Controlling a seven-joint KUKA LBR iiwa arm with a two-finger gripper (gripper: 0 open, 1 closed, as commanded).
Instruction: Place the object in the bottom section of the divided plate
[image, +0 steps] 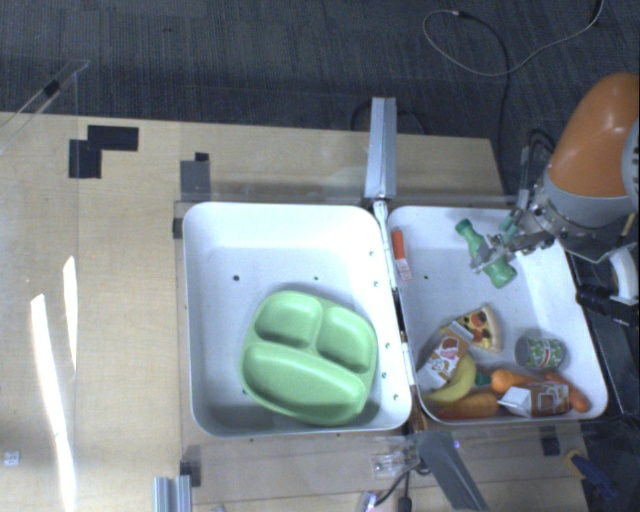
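So the task looks barely started, going by how things lie. The green divided plate (310, 357) sits in the left bin (215, 300), tilted a bit toward the near side, and all three of its sections are bare, including the big bottom one nearest the camera. Nothing is placed yet.

The claw (510, 243) is over at the far right of the right bin (430, 300), and there's a small green bottle-shaped object (480, 248) right at its tips. It looks like the bottle is pinched between the fingers, lying at a slant, but honestly it's small and murky there, so I'd call that a probable hold, not a sure one. If it is gripped, what's left is the whole carry across the divider (390, 290) to the left bin and the drop into the bottom section.

The rest of the clutter is piled in the near right corner: a banana (455, 380), a carrot (520, 380), a round tin (541, 352), some packets I can't read.

Hard to tell: whether the bottle is lifted or resting on the bin floor.
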